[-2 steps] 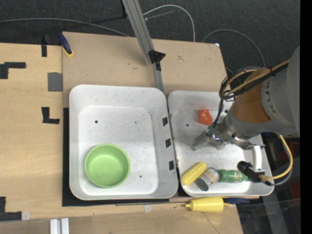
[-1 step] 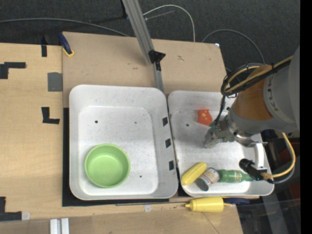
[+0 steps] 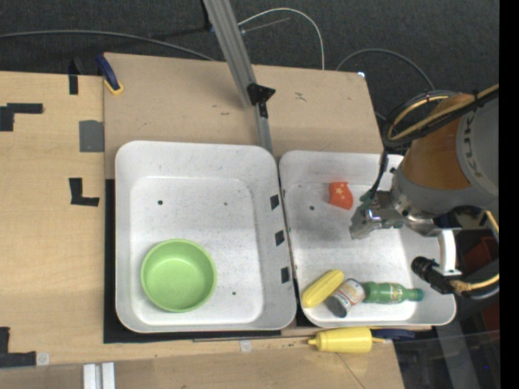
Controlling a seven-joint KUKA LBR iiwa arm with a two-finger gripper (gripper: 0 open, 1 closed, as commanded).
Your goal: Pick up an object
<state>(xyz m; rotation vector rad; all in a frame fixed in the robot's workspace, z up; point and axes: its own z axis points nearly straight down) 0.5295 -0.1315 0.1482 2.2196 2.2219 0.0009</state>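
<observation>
The likeliest thing to be picked up is the small red block (image 3: pixel 340 194), lying in the far part of the right bin (image 3: pixel 302 217), since the gripper (image 3: pixel 363 221) hangs low just beside it, a little nearer and to its right. From here I can't tell how the gripper is set, and nothing can be seen caught in it, so I'd judge the pick has not happened yet: the approach looks nearly made, while the closing and the lift are still left. Along the near edge of the same bin lie a yellow banana (image 3: pixel 322 288), a small can (image 3: pixel 349 297) touching it, and a green bottle (image 3: pixel 391 293) on its side. The left bin (image 3: pixel 195 160) holds a green bowl (image 3: pixel 178 275) in its near left corner. A yellow bottle (image 3: pixel 344 341) lies on the tabletop (image 3: pixel 178 96) just outside the right bin's near rim.
</observation>
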